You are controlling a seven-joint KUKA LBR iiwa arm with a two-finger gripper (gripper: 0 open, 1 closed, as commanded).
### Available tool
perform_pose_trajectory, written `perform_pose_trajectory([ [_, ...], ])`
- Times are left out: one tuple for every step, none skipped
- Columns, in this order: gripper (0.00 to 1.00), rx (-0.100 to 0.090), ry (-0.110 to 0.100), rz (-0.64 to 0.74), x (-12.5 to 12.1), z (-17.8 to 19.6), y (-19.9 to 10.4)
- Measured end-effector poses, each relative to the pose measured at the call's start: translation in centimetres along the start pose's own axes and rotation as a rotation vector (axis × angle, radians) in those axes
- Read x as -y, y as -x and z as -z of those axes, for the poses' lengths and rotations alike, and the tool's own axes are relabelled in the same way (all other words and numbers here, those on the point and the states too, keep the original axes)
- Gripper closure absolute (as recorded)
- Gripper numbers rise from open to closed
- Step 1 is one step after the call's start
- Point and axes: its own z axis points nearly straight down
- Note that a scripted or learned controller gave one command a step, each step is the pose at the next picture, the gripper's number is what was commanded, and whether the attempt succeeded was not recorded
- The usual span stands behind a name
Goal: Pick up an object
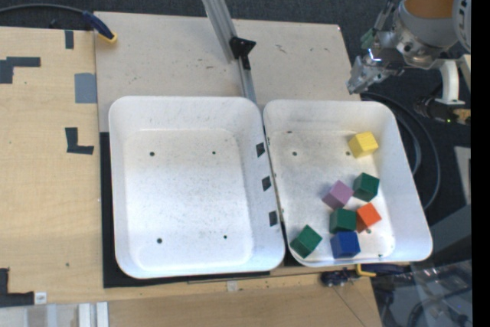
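The right bin (306,126) holds several small blocks along its right and front side: a yellow one (364,143), a purple one (336,194), green ones (366,185) (344,220) (307,240), an orange one (369,215) and a blue one (345,243). My gripper (366,77) hangs above the bench just beyond the right bin's far right corner, well apart from the blocks. Nothing shows between its fingers, and their spread is too small to read.
The left bin (184,180) lies beside the right one. A slanted metal rail (218,8) runs from the top down to the gap between the bins. Black cables (429,165) lie off the bench at the right. A blue and yellow tool (99,25) lies at far left.
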Motion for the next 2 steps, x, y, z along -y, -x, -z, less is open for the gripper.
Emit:
perform_pose_trajectory([
  [1.0, -0.003, -0.006, 0.004, 1.7, -0.9, -6.1],
  [1.0, -0.002, -0.007, 0.004, 4.0, -0.8, -10.6],
])
